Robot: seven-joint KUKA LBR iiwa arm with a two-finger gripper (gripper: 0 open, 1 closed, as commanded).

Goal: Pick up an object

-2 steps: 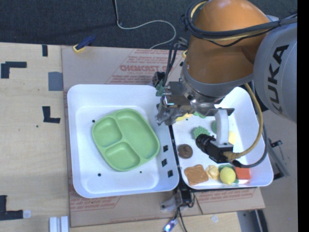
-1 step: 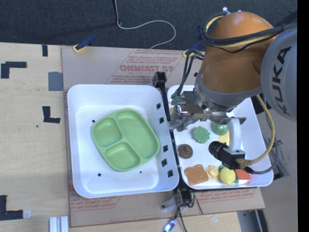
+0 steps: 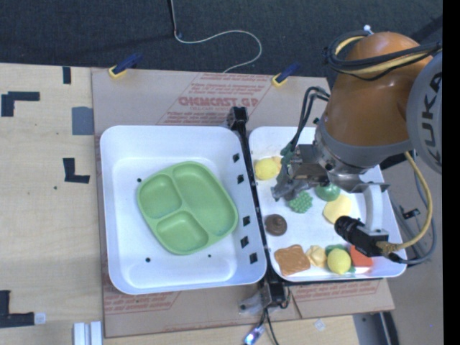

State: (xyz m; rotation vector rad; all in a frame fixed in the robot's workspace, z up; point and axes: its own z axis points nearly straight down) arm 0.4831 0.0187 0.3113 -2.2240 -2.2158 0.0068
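We are working over the right white bin (image 3: 392, 214), where our gripper (image 3: 291, 187) is hovering, its grip impossible to judge. The green bumpy toy (image 3: 301, 203) is just beside it; we should be descending squarely over that.

The right bin (image 3: 282, 136) is crowded: a yellow lemon (image 3: 267, 168) near the divider, a green bumpy piece (image 3: 301, 203), a brown disc (image 3: 276, 225), a toast slice (image 3: 291, 259) and small yellow and red items (image 3: 339, 259) along the near wall. Open floor is left only between the disc and the lemon. Much of this bin is overhung by the arm (image 3: 374, 92). The left bin (image 3: 122, 192) is taken up at its middle by a green divided tray (image 3: 188, 207); free margins are left around it.
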